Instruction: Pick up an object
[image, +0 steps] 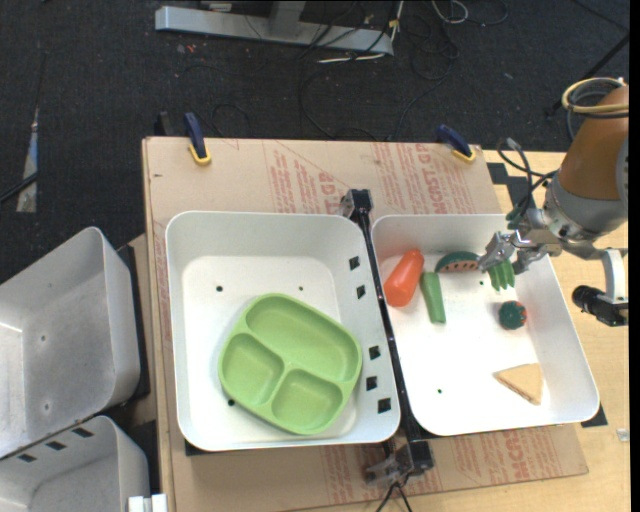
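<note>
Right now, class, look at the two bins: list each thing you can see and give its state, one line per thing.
Green divided plate: flat in the left bin, right way up.
Orange pepper: lying in the right bin.
Green stick: lying beside the pepper.
Watermelon slice: lying near the gripper.
Dark green ball: resting below the gripper.
Tan wedge: lying flat.
Gripper: low over the right bin.
</note>
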